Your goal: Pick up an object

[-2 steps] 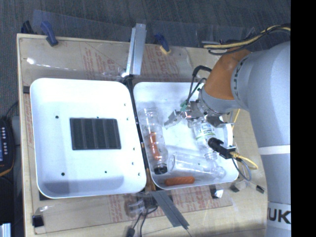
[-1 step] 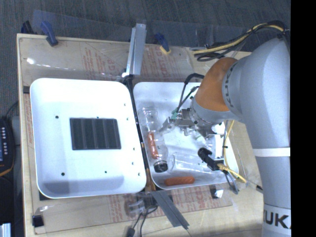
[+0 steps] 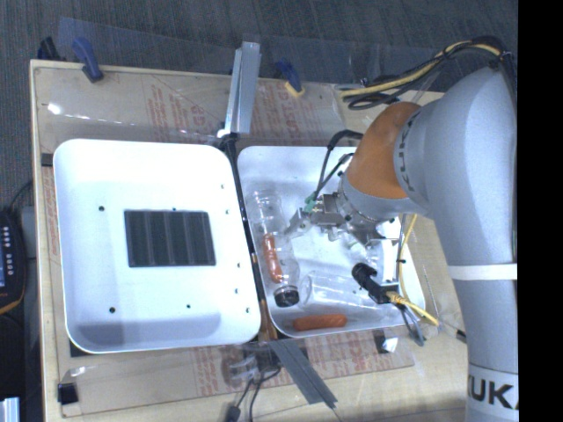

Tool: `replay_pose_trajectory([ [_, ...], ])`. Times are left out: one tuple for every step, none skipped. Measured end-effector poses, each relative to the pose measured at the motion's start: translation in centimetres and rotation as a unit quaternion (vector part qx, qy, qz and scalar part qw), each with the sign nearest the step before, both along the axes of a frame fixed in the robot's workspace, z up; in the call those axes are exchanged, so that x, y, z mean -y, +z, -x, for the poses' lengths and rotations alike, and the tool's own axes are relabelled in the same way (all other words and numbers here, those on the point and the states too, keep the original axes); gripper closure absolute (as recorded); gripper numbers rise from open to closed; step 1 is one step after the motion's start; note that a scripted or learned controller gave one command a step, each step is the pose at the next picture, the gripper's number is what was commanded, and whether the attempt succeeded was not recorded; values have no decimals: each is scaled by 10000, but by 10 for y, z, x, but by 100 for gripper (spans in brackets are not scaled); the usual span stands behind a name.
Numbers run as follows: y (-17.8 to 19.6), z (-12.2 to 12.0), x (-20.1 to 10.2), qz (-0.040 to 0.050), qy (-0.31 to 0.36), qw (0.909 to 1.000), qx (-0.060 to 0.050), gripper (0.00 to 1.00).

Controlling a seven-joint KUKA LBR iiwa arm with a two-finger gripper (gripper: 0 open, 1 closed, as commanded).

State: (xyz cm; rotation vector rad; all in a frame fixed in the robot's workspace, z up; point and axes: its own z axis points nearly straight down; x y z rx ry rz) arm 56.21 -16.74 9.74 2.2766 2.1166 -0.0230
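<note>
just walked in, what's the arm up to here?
The KUKA arm reaches in from the right, with its gripper low over the right bin, among some clear plastic items. An orange stick-shaped object lies by that bin's lower edge. A reddish-brown cylinder lies by its left wall, with a dark round thing just below it. Nothing can be seen held in the gripper. The left bin has a dark grille in its floor.

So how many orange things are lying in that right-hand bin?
2. One long orange piece lies along the right bin's near wall; a shorter one lies by its left wall. The arm covers part of the bin, so more may be hidden.
</note>
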Motion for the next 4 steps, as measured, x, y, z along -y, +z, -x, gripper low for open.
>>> replay_pose_trajectory([
  [54,33,39,-171,454,9988,-78,0],
  [79,12,40,-173,607,9980,-83,0],
  [35,-48,41,-167,1169,9930,-91,0],
  [44,-2,-47,-163,1364,9905,-92,0],
])
